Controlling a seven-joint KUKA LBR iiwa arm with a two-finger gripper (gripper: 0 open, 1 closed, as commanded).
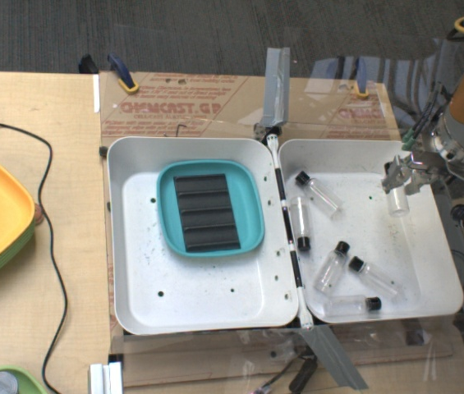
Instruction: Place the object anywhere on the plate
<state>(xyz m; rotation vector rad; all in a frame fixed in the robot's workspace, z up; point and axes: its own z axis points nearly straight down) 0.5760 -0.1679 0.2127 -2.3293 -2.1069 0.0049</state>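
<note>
A clear plastic vial (398, 201) hung upright between the fingers of the two-finger gripper (401, 180), at about three o'clock over the right shallow white bin (433, 302); you could see the gripper was clamped on it. Five more clear vials with black caps (316, 190) lay scattered from the bin's centre toward seven o'clock. The teal square plate (251, 212), carrying a ribbed black insert (206, 213), sat at the centre of the left white bin (133, 286), well apart from the gripper.
</note>
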